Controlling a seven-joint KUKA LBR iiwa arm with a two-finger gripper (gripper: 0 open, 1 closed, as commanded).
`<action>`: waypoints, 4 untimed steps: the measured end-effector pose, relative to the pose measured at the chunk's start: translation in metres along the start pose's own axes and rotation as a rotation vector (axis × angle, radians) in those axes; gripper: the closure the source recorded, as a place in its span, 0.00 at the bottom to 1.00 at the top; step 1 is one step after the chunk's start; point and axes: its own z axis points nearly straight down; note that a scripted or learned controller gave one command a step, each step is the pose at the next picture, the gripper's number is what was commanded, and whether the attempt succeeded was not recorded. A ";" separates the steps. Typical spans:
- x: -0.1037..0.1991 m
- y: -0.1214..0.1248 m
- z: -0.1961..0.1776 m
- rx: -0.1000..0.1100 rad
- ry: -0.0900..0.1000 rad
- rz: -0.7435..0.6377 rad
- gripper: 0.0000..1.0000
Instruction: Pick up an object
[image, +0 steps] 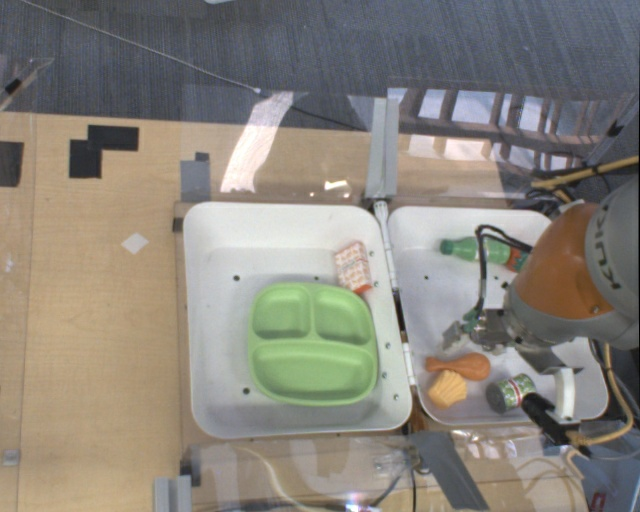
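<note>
In the right bin (420, 235) lie a green bottle with an orange-red cap end (478, 250), an orange drumstick-shaped toy (460, 366), a yellow ridged piece (448, 388) and a small green can (510, 392). My gripper (474, 334) hangs from the grey and orange arm (565, 275), just above the far side of the orange toy. It looks open, and nothing shows between its fingers.
The left bin (215, 300) holds a green divided plate (312, 342) and a small red and white packet (352, 266) by the wall between the bins. A black cable (482, 262) loops from the wrist over the right bin. Wooden bench surface lies to the left.
</note>
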 end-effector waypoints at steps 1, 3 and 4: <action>-0.011 0.000 0.000 0.002 0.001 -0.001 0.00; -0.010 0.076 0.003 0.002 -0.007 0.001 0.00; -0.013 0.151 0.007 0.024 -0.004 0.003 0.00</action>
